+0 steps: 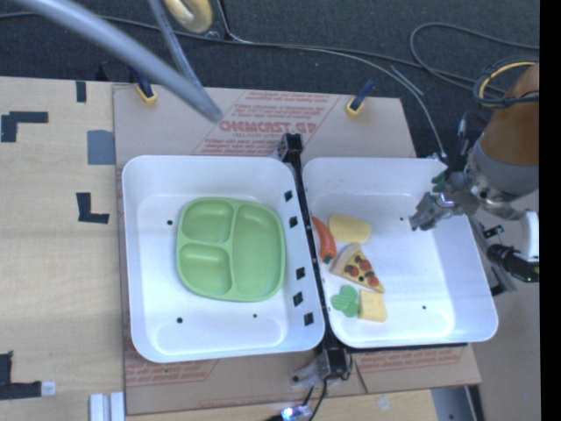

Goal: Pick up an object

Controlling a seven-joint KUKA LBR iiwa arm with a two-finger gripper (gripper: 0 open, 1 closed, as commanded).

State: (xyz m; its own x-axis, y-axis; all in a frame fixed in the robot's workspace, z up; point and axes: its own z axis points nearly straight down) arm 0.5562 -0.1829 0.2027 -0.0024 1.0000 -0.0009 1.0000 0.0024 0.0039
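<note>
Where the grey arm with its orange band [517, 117] reaches in from the right, the tool [427, 215] hangs over the right rim area of the right bin [438, 314], its dark tip pointing down and left toward the bin's floor. Whether it is released or clenched cannot be told at this angle, and nothing shows in its grip; it is well apart from the toy food.

The counter [53, 235] is pale wood with dark tape marks, and a sheet of printed cardboard [263, 121] lies under both bins. Beyond the counter the floor is dark, with cables [394, 68] trailing across it. Two small clamps, one at the cardboard's far left corner [145, 90] and one at the far right [358, 102], sit on its back edge.

The left bin [145, 323] holds a green divided plate [231, 248], lying flat near the middle. The right bin holds the pickable things, all clustered at its left side: an orange carrot-like piece [325, 238] against the left wall, a yellow rounded piece [351, 228] just beside it, a pizza slice [358, 267] below those, then a green leafy piece [345, 303] touching a yellow cheese wedge [373, 306].
</note>
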